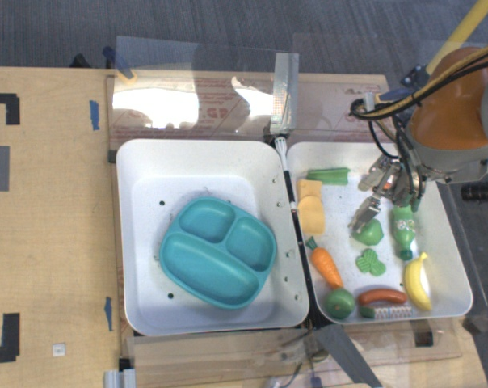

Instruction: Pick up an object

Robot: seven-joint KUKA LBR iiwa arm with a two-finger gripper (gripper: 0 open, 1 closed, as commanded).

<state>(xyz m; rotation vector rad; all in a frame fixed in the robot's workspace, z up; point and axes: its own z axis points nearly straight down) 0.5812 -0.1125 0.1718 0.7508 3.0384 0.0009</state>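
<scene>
Camera view shows my jaws [372, 213] parted, empty, just above the green round toy [370, 233]; I should drop straight, straddle it, then close gently

Arm [462, 111]: grey body, orange band above wrist, black cables looped alongside, metallic silver two-finger claw [373, 208].

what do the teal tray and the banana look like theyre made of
The teal tray looks like moulded plastic with a smooth matte finish: one even colour, rounded dividers and soft rims. The banana looks like a plastic toy, uniformly bright yellow with a slight sheen and no spots or bruising. Rubber or silicone can't be ruled out for either from this view.
</scene>
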